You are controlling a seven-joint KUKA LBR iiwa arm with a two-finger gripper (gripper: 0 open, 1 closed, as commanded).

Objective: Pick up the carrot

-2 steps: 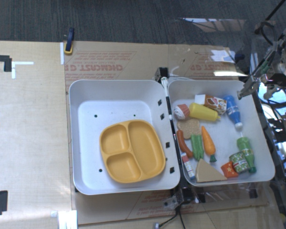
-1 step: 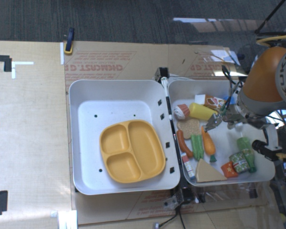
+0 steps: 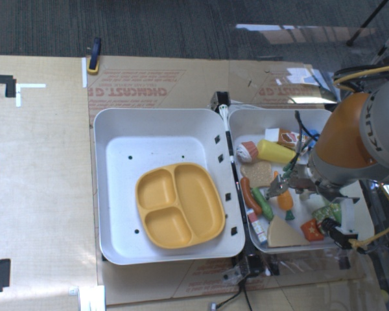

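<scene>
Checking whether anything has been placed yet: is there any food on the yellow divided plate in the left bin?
No. The yellow divided plate shows three bare compartments; the food items, including the carrot, lie in the right bin.

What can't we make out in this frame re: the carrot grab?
- Gripper fingers, camera view: too small and dark against the clutter to tell open from shut.
- Carrot: an orange piece shows just below the gripper; whether they touch cannot be told.
- Right bin: its right half is covered by the arm.
- Small items under the wrist: too blurred to identify.
</scene>
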